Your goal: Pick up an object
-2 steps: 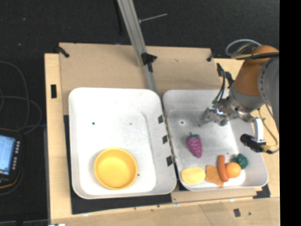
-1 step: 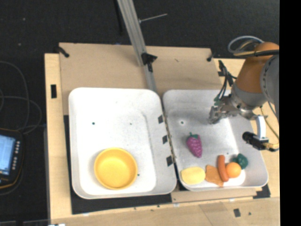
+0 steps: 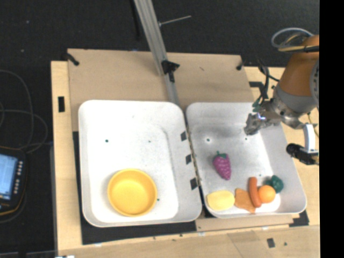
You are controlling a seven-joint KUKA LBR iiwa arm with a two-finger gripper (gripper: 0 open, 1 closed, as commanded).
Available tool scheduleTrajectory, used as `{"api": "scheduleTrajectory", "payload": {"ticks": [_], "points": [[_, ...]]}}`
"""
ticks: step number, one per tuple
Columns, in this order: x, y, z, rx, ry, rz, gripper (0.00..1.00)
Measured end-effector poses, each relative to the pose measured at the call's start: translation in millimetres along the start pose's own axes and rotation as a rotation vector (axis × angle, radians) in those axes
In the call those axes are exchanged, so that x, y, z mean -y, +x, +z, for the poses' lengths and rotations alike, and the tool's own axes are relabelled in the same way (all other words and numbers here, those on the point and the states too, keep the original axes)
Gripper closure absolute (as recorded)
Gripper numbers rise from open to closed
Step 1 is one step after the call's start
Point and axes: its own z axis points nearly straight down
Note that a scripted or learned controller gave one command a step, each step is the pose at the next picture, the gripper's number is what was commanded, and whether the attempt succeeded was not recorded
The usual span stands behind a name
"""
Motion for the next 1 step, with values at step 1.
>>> {"api": "scheduleTrajectory", "payload": {"ticks": [1], "points": [[-11.8, -4.8, -55.5, 0.001, -0.002, -0.001, 1.00]]}}
